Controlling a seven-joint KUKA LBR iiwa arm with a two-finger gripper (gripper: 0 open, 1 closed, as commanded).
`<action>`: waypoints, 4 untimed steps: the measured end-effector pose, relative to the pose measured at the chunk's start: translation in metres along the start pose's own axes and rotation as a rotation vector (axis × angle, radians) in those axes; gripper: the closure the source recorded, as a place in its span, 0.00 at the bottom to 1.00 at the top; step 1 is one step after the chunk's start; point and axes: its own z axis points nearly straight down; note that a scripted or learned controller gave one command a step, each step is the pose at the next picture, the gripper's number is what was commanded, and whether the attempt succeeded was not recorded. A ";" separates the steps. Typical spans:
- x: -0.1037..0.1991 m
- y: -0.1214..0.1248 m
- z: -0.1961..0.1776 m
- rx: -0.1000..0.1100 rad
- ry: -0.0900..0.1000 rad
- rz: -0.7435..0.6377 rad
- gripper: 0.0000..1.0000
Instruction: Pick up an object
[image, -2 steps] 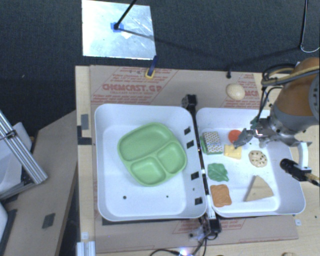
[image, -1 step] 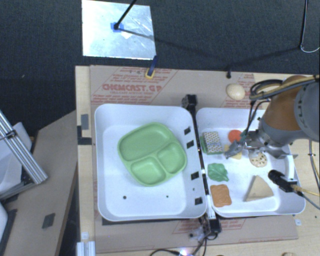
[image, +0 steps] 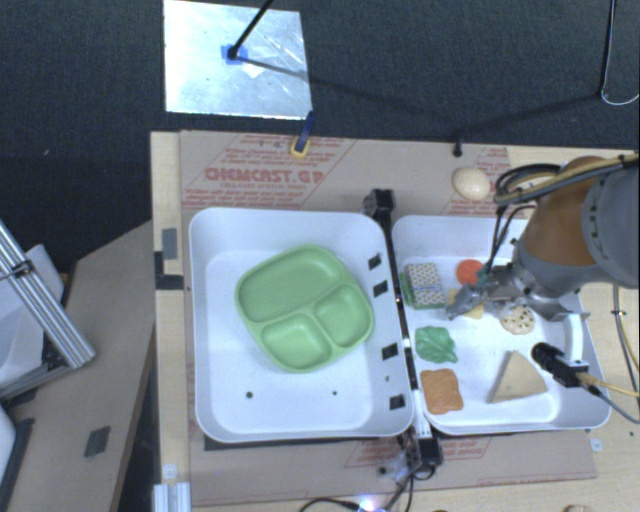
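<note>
My gripper (image: 468, 300) hangs low in the right bin (image: 575, 405); I cannot tell its state. The tomato (image: 470, 271) lies just at twelve o'clock of it, the cookie (image: 517, 320) at four.

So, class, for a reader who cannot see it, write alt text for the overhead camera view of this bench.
A grey robot arm reaches from the right into the right white bin, its gripper low among small food-like items: an orange-red piece, a patterned block, a green leafy piece, an orange square and a tan wedge. The left bin holds a green divided plate.
</note>
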 end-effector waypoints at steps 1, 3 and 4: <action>-0.001 0.001 -0.011 -0.003 -0.001 0.000 1.00; 0.003 -0.003 -0.104 -0.006 -0.001 -0.003 1.00; 0.003 -0.002 -0.143 -0.006 -0.001 -0.004 1.00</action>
